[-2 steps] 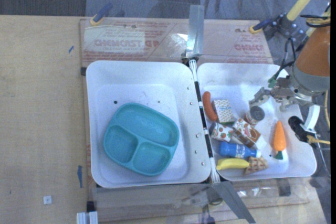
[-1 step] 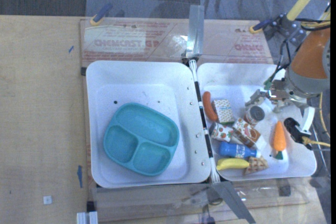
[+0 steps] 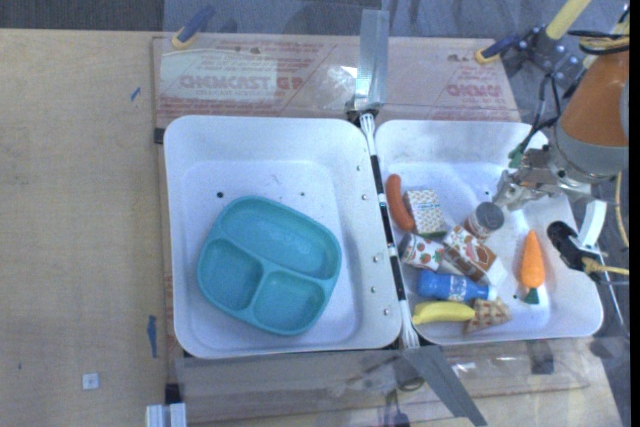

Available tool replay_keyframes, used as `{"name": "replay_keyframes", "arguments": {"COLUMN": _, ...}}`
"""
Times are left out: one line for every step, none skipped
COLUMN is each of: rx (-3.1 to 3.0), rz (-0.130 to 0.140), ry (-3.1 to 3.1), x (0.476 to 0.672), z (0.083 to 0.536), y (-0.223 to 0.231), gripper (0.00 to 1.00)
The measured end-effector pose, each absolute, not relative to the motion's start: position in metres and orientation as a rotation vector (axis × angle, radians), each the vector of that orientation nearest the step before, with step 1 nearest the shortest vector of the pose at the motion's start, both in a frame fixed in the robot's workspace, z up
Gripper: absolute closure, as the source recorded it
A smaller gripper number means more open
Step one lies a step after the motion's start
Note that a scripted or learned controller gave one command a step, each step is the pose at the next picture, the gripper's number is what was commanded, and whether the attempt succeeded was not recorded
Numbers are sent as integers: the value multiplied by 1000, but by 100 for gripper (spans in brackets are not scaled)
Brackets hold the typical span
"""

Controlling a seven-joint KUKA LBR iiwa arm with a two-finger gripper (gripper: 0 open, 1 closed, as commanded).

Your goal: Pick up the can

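Honestly, I couldn't tell how my gripper [image 3: 520, 187] was set; it hovered just beside the can [image 3: 488, 216] in the right bin [image 3: 585, 315].

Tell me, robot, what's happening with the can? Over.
Hand just right of the can, nothing gripped. Can upright in right bin, untouched. Snack boxes crowd its left side.
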State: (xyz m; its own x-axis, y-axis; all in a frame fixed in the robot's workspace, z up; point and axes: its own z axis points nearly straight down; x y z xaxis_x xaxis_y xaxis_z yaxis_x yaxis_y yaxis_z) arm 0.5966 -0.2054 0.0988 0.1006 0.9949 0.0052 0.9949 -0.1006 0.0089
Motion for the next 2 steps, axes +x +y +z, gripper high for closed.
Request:
{"name": "replay_keyframes", "arguments": {"rx": 2328, "rz": 20, "ry": 2113, "x": 597, "z": 98, "y": -202, "gripper": 0}}
{"name": "replay_keyframes", "arguments": {"rx": 2325, "rz": 19, "ry": 2109, "x": 598, "z": 109, "y": -203, "gripper": 100}}
